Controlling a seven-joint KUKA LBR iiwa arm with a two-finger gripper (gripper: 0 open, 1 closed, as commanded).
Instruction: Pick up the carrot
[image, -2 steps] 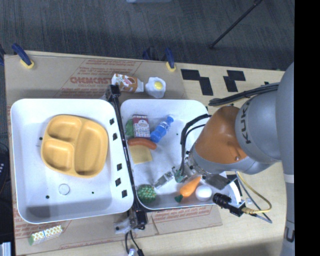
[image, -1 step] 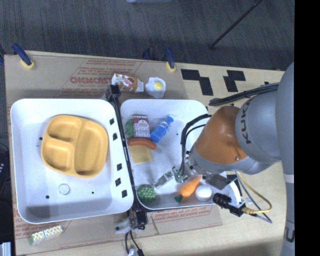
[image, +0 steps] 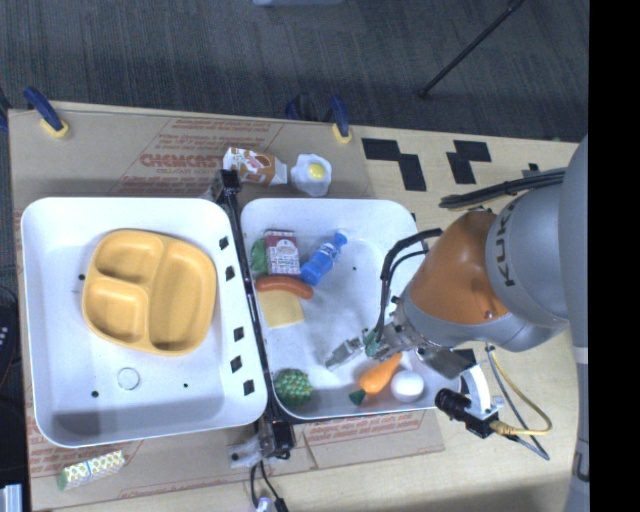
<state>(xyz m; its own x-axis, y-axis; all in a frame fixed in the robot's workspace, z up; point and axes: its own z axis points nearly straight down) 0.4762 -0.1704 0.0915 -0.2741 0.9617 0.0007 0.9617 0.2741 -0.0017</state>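
The orange carrot lies near the front edge of the right bin, tilted, with its green stub at the lower left. A white egg touches its right side. My gripper hangs just above and left of the carrot, its metal fingers pointing left over the bin floor. The fingers look slightly apart, with nothing between them. The carrot is beside the fingers, not in them.
The right bin also holds a broccoli head, a yellow cheese slice, a sausage, a red carton and a blue bottle. A yellow divided plate sits in the left bin.
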